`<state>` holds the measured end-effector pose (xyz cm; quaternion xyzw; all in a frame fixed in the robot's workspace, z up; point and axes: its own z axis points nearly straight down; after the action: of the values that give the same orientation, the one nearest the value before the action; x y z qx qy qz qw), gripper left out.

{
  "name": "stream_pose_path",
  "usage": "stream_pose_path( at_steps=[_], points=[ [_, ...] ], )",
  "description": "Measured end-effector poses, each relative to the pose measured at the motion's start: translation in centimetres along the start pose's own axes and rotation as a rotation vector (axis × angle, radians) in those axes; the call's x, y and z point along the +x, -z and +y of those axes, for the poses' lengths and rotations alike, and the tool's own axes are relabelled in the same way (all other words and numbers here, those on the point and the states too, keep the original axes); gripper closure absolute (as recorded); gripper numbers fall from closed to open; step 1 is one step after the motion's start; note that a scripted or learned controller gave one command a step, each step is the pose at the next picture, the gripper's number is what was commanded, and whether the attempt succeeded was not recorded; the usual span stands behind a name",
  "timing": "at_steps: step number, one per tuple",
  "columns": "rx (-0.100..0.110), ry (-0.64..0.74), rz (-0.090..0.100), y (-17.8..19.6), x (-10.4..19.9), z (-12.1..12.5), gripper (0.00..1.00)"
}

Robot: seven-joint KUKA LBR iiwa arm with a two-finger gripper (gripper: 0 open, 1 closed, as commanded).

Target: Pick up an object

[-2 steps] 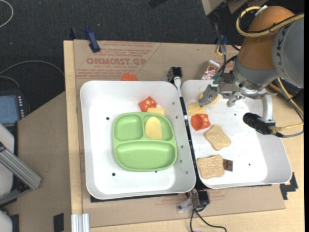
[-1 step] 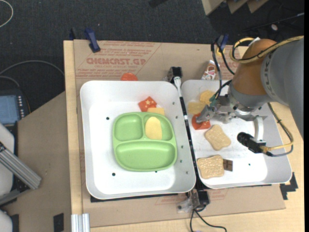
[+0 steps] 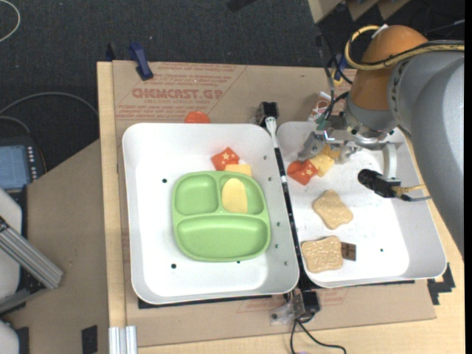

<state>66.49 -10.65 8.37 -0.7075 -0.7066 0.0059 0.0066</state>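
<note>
The right bin [image 3: 424, 253] held 5 loose pieces. An orange-red wedge [image 3: 301, 171] lay near its left wall, touching a pale yellow block [image 3: 325, 161] beside it (partly hidden under the arm). A tan, lumpy cracker [image 3: 332, 209] lay flat near the middle. A square, speckled biscuit [image 3: 322, 254] rested flat at the front left corner, with a small dark brown block [image 3: 348, 251] touching its right edge.

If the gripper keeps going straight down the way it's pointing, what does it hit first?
Probably the yellow block right under the gripper, beside the red piece in the right bin; depth is unclear.
</note>
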Motion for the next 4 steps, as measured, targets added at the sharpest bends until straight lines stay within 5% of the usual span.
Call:
stream_pose_path(
  at_steps=[1, 2, 3, 4],
  points=[
    [-0.003, -0.002, -0.002, 1.2, -0.1, -0.1, 1.00],
    [-0.003, -0.001, -0.002, 1.2, -0.1, -0.1, 0.00],
    [-0.014, 0.001, 0.000, 0.0, 1.3, -1.8, 0.00],
    [-0.020, 0.001, -0.001, 1.2, 1.3, -1.6, 1.00]
  ],
)
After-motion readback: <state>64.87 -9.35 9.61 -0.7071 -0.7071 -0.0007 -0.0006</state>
